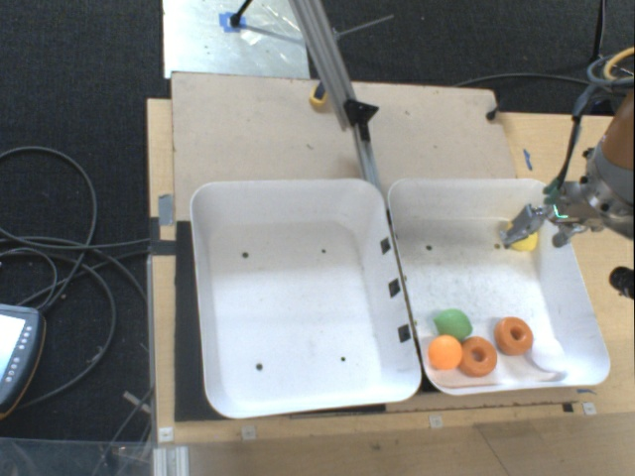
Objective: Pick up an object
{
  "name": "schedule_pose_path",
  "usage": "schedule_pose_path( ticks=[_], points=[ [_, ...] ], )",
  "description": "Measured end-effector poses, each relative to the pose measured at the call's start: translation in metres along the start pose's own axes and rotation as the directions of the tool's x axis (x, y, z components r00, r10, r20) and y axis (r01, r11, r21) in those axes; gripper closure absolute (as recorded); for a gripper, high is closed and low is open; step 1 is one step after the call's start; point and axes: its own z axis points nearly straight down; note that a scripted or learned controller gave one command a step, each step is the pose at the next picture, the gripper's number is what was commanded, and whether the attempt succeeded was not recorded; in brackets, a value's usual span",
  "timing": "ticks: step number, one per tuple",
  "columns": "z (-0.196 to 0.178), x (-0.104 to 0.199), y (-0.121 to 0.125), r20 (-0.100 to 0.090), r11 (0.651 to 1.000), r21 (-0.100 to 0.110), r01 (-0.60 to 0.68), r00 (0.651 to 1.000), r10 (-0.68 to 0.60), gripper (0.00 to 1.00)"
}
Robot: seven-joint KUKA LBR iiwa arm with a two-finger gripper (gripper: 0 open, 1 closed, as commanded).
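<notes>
Reaching in from the right, the gripper (522,228) hangs over the far right part of the right bin (466,266), with the grey arm (607,181) and its orange band at the picture's right edge. Its tip sits directly over a small yellow thing (526,243) that lies near the bin's far right corner. The two overlap in the view, so I cannot tell whether the gripper is released, clenched, or grasping the yellow thing, or whether it touches it at all.

Four more objects are grouped at the near end of the same bin. A green ball (453,322) lies just behind an orange ball (444,352), the two close together or touching. Just to the right of the orange ball is a brownish-orange ring (478,356), and a second ring (514,335) of the same colour lies beside it, a little farther back and to the right. This group is well apart from the gripper and the yellow thing.

Next to it, the left bin (288,296) shares a middle edge with the right one, where small black clips (394,288) are fixed. Both bins rest on a light brown bench (258,127). A grey pole (322,38) slants down from the top of the picture to the far end of the shared edge. Black cables (60,256) loop over the dark floor on the left, and a tablet (14,350) lies at the left edge.
</notes>
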Motion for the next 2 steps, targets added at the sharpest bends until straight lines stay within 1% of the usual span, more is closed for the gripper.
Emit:
schedule_pose_path(
  ticks=[1,2],
  points=[
    [-0.002,0.000,0.001,0.001,1.000,-0.004,0.000,1.000,0.000,0.00],
    [0.049,0.010,0.004,0.000,1.000,0.000,0.001,1.000,-0.001,0.00]
  ],
)
